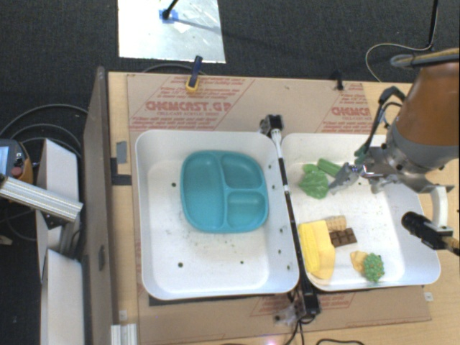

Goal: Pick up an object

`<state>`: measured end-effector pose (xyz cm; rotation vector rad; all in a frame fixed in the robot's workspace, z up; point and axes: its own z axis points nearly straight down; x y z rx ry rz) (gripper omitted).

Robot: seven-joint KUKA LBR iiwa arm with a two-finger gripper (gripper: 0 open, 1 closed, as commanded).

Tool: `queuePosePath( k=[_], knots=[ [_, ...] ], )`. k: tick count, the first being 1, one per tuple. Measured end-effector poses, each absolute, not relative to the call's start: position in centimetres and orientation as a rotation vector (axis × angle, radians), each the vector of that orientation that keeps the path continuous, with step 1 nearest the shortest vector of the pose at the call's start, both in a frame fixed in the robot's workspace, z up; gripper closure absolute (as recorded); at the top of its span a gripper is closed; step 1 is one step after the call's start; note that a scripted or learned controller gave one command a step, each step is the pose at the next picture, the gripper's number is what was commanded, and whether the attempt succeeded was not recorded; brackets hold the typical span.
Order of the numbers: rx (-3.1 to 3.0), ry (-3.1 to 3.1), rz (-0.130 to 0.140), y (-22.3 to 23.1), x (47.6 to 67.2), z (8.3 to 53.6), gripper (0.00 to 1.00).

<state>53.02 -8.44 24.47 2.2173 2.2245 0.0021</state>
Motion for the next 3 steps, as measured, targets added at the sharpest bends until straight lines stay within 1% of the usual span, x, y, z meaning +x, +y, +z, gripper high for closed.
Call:
queuePosePath(
  k=[1, 2, 3],
  knots=[
    [2.223, 2.226, -0.006, -9.6, 56.2, 14.6, 0.00],
    [2.225, 2.221, -0.003, -12.1, 52.1, 8.2, 0.00],
    [2.218, 2.220, 0.004, -12.0, 52.4, 9.5, 1.00]
  ],
)
